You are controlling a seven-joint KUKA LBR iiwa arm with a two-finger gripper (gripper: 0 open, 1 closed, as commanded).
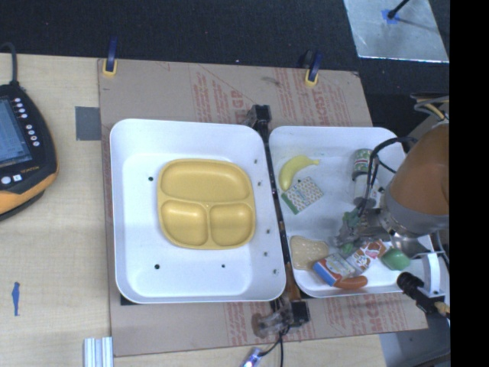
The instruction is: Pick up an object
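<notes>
over right bin (336,140), end effector (359,224) low among clutter; finger state: cannot tell. nearest target: wrapped packet (353,262), just beside. advice: centre on single item, descend vertically, avoid bread slice (308,249).

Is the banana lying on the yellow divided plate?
No. The banana lies in the right bin beside a green-patterned packet, while the yellow divided plate sits in the left bin.

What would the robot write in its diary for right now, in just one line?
arm: over right bin | gripper: low above food pile, near packet | banana: untouched | yellow tray: in left bin
</notes>
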